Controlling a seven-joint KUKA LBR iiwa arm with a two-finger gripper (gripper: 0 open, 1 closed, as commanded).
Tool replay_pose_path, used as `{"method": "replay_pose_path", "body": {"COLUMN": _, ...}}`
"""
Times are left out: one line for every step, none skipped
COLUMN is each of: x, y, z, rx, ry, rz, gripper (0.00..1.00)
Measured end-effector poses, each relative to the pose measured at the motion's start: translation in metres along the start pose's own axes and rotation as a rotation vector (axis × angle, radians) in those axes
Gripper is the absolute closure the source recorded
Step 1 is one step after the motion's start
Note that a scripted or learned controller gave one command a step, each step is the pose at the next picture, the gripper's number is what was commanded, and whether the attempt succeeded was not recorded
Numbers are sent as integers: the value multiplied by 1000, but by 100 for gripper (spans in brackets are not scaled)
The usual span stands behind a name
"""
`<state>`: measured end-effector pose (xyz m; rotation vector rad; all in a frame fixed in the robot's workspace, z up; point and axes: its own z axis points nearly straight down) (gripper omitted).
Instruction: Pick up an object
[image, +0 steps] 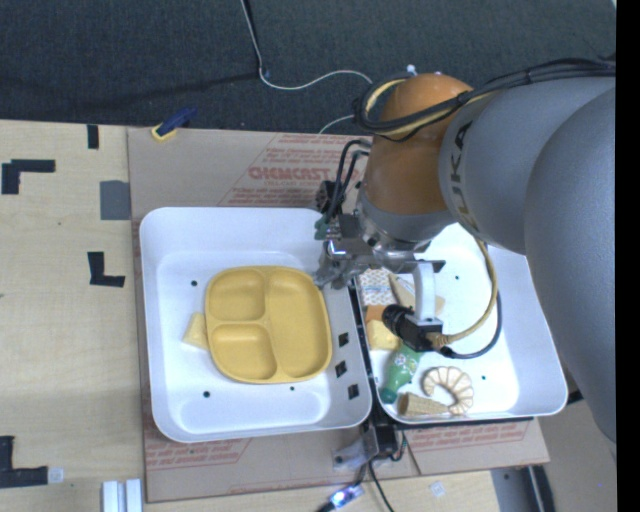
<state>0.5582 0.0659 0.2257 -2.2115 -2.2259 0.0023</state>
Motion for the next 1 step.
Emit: {"method": "replay_pose_path", "body": {"x": 36, "y": -24, "z": 13, "rx": 2, "ry": -2, "rz": 2, "gripper": 100}}
